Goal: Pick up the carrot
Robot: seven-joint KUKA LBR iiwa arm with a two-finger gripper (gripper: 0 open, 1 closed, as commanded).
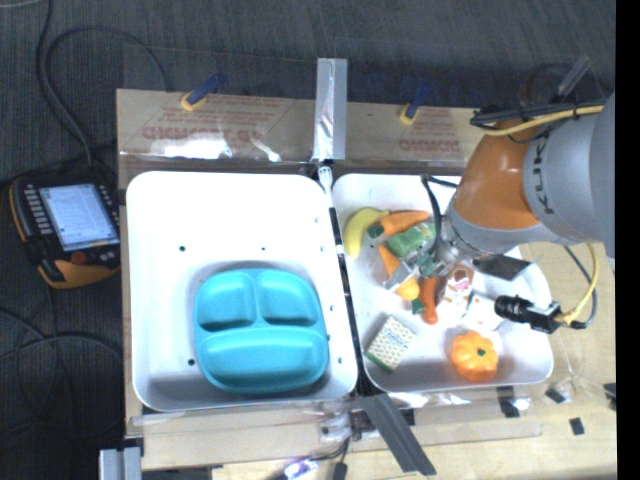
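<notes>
Scanning from the left, a teach pendant (68,218) lies on the dark floor beside the bench, and the left bin (160,208) carries a blue divided tray (262,330) set toward its near side. Past the divider, the right bin (535,363) holds a crowd of toy food: a yellow banana (358,230) near its far-left corner, a small patterned box (390,342) toward the near edge, and an orange pumpkin (473,355) close to the near-right corner. The carrot (429,299) lies in the middle of that bin, a slim orange piece pointing toward the near side, with a second orange-and-green vegetable (408,223) just beyond it by the banana. The gripper (438,264) hangs right over the top end of the carrot, amid the clutter, with the grey arm and its orange band (498,190) coming in from the right. Whether the pincer is spread or closed cannot be told at this slant, nor whether it has anything between its tips. The step in hand looks like the descent or closing stage of the grasp. The next move calls for a firm closure across the carrot's narrow body, not its neighbours, and then a straight lift clear of the pile.
</notes>
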